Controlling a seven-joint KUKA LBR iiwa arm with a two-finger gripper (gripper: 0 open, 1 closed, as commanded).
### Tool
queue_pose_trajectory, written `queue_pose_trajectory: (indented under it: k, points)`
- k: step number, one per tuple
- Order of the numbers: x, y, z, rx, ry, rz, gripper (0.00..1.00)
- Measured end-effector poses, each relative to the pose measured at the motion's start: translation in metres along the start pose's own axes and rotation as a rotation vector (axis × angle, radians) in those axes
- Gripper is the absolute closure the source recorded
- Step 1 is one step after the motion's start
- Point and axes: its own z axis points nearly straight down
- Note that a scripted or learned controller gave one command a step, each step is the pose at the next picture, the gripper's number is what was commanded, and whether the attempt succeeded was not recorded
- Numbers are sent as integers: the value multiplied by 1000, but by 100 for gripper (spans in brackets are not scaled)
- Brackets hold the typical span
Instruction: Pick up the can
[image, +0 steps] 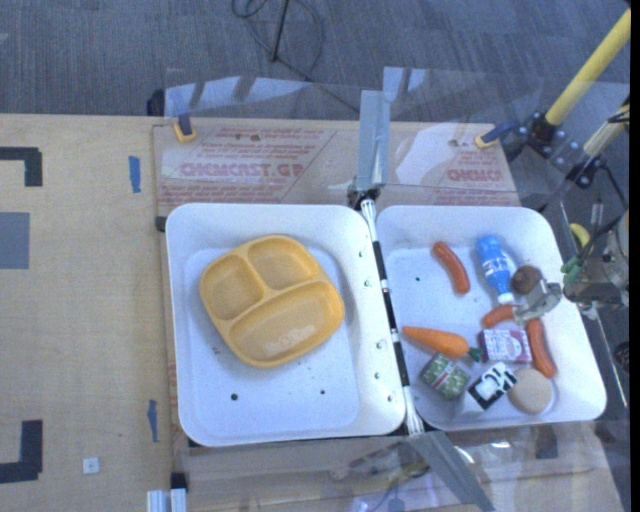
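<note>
From my remote station I read the arm entering at the right edge of the frame, only its end section visible. The gripper (543, 297) sits low, directed leftward. Finger spacing cannot be resolved at this angle.

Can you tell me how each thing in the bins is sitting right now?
Yellow plate: flat in left bin, holding nothing.
Can: lying in right bin, untouched.
Blue bottle: lying down.
Carrot: lying beside the can.
Pink carton: lying flat.
Hand: low over right bin, holding nothing I can see.
</note>
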Motion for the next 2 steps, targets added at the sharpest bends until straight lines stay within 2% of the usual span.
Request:
queue_pose_trajectory:
  k: [1, 2]
  points:
    - [-1, 1, -8, 2, 0, 1, 100]
    - [52, 53, 111, 1, 0, 70, 100]
